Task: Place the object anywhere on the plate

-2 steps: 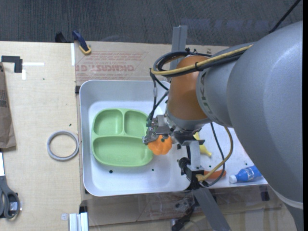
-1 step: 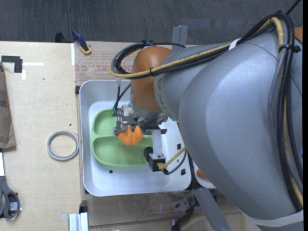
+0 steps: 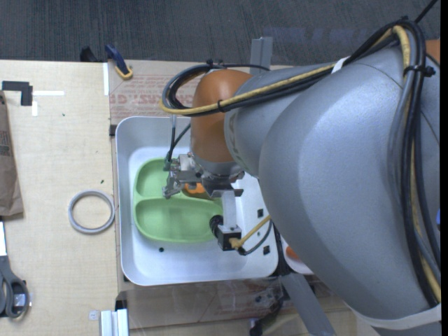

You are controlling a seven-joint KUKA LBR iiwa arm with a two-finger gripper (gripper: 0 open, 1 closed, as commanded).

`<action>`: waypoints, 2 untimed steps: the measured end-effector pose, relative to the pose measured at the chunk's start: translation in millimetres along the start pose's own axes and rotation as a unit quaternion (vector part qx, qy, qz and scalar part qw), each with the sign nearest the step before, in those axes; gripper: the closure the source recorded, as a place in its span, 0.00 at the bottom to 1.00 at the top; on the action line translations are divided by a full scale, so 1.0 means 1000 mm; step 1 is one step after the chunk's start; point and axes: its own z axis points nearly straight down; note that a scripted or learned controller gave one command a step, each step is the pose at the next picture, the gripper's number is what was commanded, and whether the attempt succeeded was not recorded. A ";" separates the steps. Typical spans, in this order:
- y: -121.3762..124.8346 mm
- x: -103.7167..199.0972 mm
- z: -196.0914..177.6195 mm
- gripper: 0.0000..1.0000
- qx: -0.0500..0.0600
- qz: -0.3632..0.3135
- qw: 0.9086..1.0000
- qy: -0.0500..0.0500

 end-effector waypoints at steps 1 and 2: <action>0.000 -0.002 -0.009 1.00 0.001 0.000 1.000 -0.002; -0.010 -0.071 -0.125 1.00 0.001 0.001 1.000 -0.001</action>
